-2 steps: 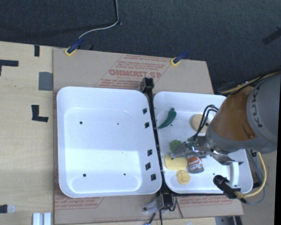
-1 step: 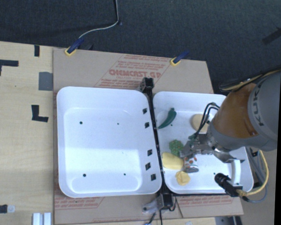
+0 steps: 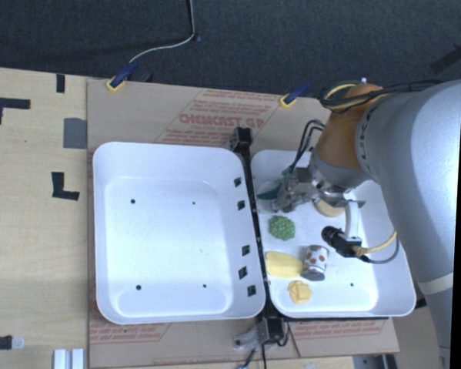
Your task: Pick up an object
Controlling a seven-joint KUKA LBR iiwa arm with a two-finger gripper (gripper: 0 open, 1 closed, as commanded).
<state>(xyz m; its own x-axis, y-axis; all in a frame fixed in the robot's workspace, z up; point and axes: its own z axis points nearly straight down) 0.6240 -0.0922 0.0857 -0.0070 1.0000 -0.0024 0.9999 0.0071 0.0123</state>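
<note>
1. Where the arm reaches in, two white bins are seen: a left bin [image 3: 166,230] and a right bin [image 3: 379,292].
2. Four objects are counted in the right bin: one green ball [image 3: 282,227], one yellow piece [image 3: 282,264], one small yellow lump [image 3: 299,292], one spotted cup [image 3: 314,262].
3. The gripper [image 3: 292,192] is placed just above the green ball; whether its jaws are parted or holding anything cannot be told.
</note>
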